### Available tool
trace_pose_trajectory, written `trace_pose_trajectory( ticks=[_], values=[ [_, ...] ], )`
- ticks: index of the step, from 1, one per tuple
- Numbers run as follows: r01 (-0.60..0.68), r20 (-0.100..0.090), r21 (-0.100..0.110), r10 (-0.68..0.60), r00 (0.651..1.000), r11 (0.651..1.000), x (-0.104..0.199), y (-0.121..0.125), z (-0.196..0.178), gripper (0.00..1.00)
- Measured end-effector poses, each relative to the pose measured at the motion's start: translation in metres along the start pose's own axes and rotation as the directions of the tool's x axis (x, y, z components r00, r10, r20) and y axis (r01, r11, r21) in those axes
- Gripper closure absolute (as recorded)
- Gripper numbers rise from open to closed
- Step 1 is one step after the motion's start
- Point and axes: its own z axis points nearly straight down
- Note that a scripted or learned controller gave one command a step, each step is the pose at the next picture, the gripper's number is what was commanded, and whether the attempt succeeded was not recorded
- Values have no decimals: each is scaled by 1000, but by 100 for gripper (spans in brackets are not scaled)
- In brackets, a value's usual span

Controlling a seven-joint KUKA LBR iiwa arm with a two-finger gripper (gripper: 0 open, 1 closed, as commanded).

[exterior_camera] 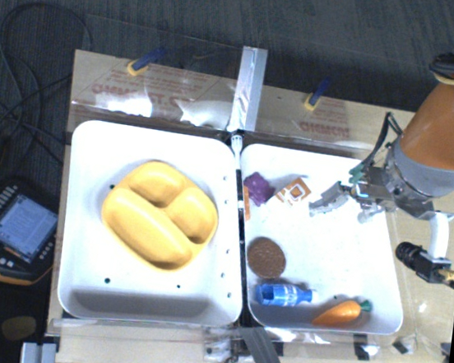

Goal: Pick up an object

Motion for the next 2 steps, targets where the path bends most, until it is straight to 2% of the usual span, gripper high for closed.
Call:
trace_pose_trajectory(
  ticks=[1,2],
  values=[
    [153,0,-2,-153,988,988,17,-32,-109,0],
    [167,0,1,-167,986,986,65,-26,33,0]
  ],
)
